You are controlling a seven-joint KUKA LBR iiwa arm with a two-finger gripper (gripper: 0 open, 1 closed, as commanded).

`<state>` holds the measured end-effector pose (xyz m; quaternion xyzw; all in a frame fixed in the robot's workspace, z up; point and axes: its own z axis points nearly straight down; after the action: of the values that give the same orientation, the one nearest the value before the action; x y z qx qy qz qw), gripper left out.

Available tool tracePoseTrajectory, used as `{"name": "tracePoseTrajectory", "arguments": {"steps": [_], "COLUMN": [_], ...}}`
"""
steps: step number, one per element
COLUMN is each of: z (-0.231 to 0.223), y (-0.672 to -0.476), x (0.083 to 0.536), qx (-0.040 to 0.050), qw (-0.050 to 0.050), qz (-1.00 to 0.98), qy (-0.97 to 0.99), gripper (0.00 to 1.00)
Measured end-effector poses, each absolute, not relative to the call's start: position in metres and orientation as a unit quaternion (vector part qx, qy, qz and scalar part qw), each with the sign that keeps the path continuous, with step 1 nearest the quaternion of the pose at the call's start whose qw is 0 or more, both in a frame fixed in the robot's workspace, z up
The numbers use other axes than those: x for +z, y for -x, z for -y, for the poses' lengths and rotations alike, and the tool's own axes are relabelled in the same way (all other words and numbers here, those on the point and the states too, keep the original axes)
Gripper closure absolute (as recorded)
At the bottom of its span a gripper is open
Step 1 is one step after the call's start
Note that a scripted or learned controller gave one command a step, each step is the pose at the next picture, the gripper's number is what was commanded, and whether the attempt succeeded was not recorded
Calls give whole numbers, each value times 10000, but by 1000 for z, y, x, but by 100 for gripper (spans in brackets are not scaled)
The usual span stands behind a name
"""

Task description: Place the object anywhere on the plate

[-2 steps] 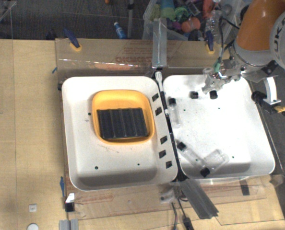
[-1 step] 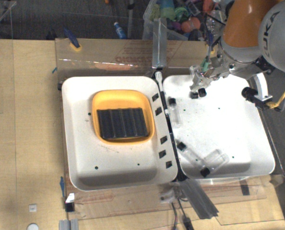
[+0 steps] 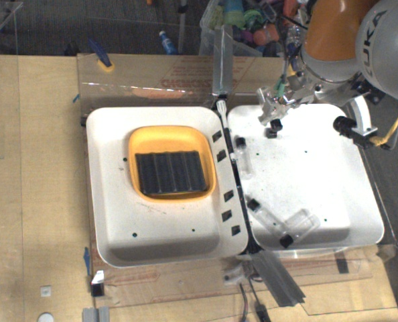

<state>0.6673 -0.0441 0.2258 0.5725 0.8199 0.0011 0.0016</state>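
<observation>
one camera above (slanted) overlooks both bins (image 3: 232, 180).

1. The light is even and fairly bright, falling from above, and the two white bins (image 3: 118, 240) come out nearly overexposed.
2. Shadows are soft and short under the bin rims.
3. The clear divider (image 3: 220, 66) at the far side carries faint glare.
4. The far background is dim.
5. Overall sharpness is modest, and fine detail looks grainy.
</observation>
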Motion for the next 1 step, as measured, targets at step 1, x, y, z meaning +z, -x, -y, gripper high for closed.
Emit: {"name": "tracePoseTrajectory", "arguments": {"steps": [1], "z": [34], "y": [-667], "x": [251], "qx": [16], "qw": [17], "qz": [-8247], "qy": [-5656], "gripper": [100]}}
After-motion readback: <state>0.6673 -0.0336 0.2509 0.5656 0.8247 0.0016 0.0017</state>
